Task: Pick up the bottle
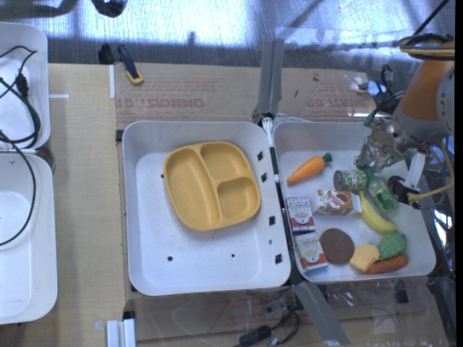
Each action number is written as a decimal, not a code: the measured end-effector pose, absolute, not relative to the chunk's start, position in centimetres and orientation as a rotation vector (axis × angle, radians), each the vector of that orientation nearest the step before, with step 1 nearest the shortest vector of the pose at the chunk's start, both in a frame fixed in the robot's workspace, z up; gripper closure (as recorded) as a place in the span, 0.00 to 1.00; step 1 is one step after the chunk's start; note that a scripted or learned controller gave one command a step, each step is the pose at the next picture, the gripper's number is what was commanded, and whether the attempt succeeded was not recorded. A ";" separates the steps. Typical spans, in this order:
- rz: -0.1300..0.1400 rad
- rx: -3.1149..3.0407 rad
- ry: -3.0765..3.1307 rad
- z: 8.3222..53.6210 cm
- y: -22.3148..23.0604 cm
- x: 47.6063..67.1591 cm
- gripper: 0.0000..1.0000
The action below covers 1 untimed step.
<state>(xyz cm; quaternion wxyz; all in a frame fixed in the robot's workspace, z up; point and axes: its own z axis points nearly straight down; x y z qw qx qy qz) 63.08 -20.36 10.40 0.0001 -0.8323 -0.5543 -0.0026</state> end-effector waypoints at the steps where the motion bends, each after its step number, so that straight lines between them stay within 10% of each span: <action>1: 0.004 -2.692 -1.618 19.1 -13.3 63.7 1.00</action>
